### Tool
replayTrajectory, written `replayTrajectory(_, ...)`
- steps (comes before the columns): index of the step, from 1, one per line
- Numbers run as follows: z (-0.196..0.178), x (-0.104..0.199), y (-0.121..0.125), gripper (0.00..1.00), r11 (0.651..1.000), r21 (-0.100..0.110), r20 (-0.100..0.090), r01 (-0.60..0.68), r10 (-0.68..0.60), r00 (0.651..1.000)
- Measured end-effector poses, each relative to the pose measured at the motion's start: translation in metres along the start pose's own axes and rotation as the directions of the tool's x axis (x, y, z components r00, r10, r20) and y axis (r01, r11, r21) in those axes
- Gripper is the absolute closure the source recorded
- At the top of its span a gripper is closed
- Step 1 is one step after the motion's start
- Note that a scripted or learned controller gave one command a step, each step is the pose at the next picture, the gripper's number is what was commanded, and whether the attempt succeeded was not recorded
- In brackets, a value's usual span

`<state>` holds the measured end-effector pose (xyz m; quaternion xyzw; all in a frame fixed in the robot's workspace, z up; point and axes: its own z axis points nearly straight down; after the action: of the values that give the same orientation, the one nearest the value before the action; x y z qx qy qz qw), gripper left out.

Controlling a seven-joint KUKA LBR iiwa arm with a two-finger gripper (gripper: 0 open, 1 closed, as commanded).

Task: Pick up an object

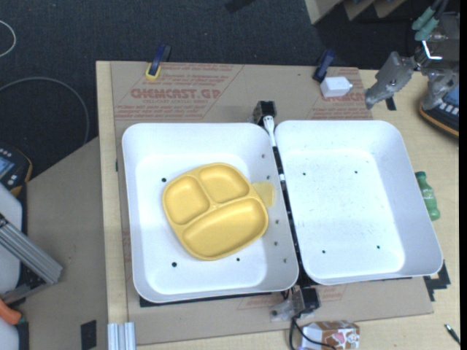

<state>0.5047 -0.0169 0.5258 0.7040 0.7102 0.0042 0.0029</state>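
1. Left bin: shallow, white, on the tabletop; holds item 2.
2. Yellow divided plate: three compartments, two small on the far side and one large on the near side; lies flat near the middle of the left bin, turned at a slight angle; a small pale yellow piece sits touching its right edge, toward the bins' shared wall.
3. Right bin: shallow, white, just beside the left bin; floor speckled with fine dark marks.
4. End effector: grey, at the upper right, beyond the far corner of the right bin and well apart from the plate; whether released or clenched cannot be told; nothing seen in its hold.
5. Cardboard sheet: brown, red lettering, lying under both bins.
6. Yellow clamp and blue clamp: on the sheet's far edge.
7. White block: just beside the blue clamp.
8. Black clip: at the far end of the seam between the bins.
9. Green item: against the right bin's outer right rim.
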Motion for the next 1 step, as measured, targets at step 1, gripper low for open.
replayTrajectory(1,-0.0109,0.0643,-0.0253,0.00,1.000,0.004,0.000,0.000,0.000,1.000)
